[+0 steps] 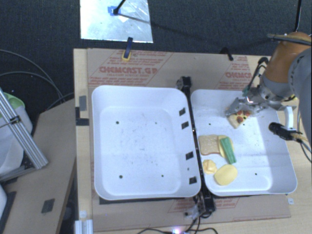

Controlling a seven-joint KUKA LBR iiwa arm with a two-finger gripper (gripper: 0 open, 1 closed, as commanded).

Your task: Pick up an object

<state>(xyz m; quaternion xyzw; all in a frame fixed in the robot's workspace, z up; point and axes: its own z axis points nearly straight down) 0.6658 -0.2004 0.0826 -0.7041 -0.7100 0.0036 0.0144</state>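
Camera view: dark carpet floor behind, a shiny foil-like square sheet (116, 12) lying on it at top. Below that a cardboard-topped counter (146, 67) w/ red print carries two shallow white bins side by side. Left white plastic bin (141, 145) has bare floor w/ a few dark dots. Right white plastic bin (263, 177) holds the items: a small pale block w/ red and yellow spots (238, 118) in the upper middle, then nearer the front a tan bread-slice-shaped piece (209, 144), a green stick-shaped piece (227, 150) lying across its right edge, a small yellow lump (209, 166) and a bigger yellow oval, potato-like piece (225, 174) just beside it.

The grey arm w/ orange band comes in from the right; the metal hand (243, 106) sits low over the spotted block, touching or nearly touching its top. Can't tell if the hand is spread or pinched; block isn't visibly between the tips, so no hold confirmed.

Risks, judged from here: the block looks tilted and part-covered, so the tips may close on an edge or corner only and it slips or flips out on lift. If the hand is off-centre it could just shove the block across the bin floor. Descending too far may press tips into the bin.
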